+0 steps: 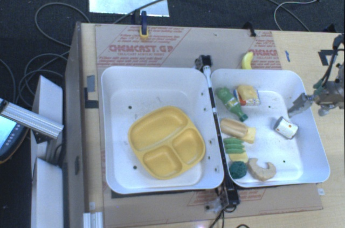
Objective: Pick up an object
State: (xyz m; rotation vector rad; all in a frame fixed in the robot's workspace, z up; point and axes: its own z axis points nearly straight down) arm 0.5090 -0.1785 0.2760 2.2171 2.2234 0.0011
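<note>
We find the gripper (299, 104) over the right bin (307, 138), just beside a white can (286, 128); its finger state we cannot tell.

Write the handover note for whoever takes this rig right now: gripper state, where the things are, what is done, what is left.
Gripper: at the right edge of the right white bin, nothing seen between its fingers; open or shut is unclear.
Right bin: small white cylinder with an orange spot nearest the gripper; green plastic bottle, yellow-and-red block, tan bread-shaped toy, green pea pod, dark green broccoli toy, beige curved piece.
Left white bin: yellow three-compartment tray.
Done: nothing picked.
Left: grasp and lift one object.
</note>
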